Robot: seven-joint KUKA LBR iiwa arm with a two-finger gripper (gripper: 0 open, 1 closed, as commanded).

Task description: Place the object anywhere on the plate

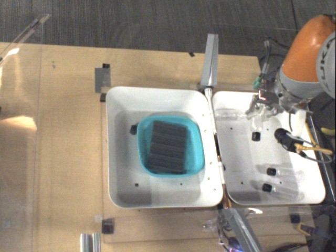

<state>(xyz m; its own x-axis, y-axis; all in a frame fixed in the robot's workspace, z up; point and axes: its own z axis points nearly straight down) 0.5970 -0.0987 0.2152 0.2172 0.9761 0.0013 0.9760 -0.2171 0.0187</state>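
A dark grey ribbed block point(167, 146) lies on the turquoise plate point(196, 148) inside the left white bin point(121, 140). The gripper point(261, 108) hangs over the right bin point(310, 190), near its back edge; whether the claw is spread or pressed together cannot be told.

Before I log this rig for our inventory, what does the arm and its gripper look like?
The arm is rounded, with a broad orange band above a grey wrist section. Dark cables run beside it. The gripper is a small metallic assembly with a tiny red mark, hanging over the right bin. Finer detail is too blurred to tell.
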